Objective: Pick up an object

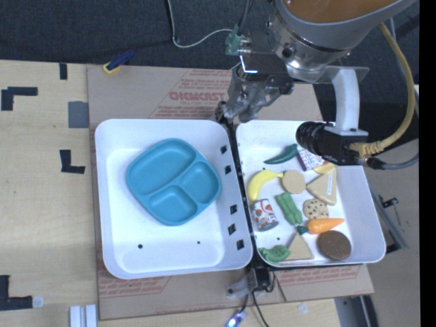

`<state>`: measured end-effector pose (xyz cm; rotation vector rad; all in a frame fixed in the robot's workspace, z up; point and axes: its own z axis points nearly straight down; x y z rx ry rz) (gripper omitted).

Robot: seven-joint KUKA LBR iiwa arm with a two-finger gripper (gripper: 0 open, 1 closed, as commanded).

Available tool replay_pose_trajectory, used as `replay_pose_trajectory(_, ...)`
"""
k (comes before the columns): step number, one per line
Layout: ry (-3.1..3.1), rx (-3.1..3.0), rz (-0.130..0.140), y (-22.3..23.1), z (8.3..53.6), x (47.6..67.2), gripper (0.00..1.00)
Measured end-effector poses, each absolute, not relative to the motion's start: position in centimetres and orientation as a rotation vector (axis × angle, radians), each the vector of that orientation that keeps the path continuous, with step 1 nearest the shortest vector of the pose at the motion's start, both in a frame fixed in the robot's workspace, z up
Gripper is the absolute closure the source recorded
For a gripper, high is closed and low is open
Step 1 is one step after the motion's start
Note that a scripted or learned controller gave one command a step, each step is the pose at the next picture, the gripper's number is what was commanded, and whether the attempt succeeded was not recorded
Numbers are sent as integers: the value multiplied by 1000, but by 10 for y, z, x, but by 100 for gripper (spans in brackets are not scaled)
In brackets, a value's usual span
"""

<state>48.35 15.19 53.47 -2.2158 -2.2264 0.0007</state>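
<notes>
My gripper (234, 112) hangs over the back edge of the bins, just above the divider between them, with nothing seen in it. The right bin (368, 203) holds several toy foods: a yellow banana (263, 181), a dark green chili (281, 157), a round beige cookie (293, 181), a green pod (289, 208), a small can (265, 214), a cheese wedge (325, 190), an orange carrot (324, 225) and a brown disc (334, 244). All of them lie in front of and to the right of the gripper.
A blue divided plate (174, 180) lies in the left bin (116, 237). A black cylinder on the arm (327, 142) overhangs the right bin's back corner, with a purple-and-white packet (308, 160) beside it. Cables trail behind the bins.
</notes>
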Motion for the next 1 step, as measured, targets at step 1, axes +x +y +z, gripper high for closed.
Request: replay_pose_trajectory(1,-2225,-2217,2,151,545,484,100)
